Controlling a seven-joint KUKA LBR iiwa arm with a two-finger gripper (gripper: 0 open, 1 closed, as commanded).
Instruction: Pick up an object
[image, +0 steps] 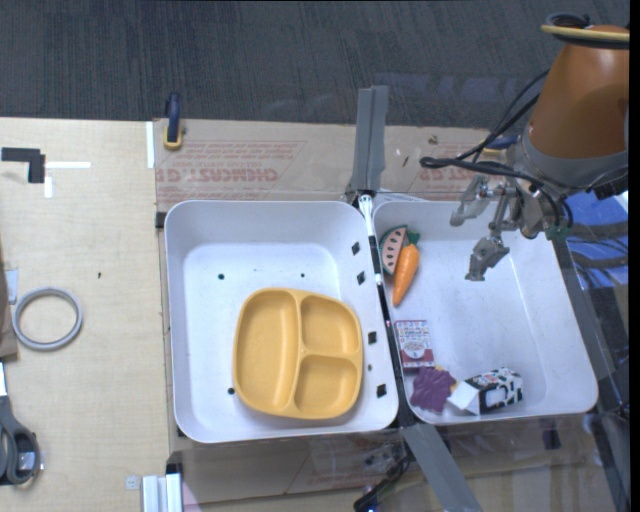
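The carrot (404, 272) lies at the right bin's (560, 330) left wall, long axis running near-to-far, beside the watermelon slice (393, 245). The gripper (487, 258) hangs right of the carrot, fingers apart, holding nothing.

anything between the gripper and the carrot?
Nothing visible. The gripper hangs over bare floor in the right bin, and the carrot lies against the bin's left wall, with bare floor between them. A watermelon slice touches the carrot's top end on the far side.
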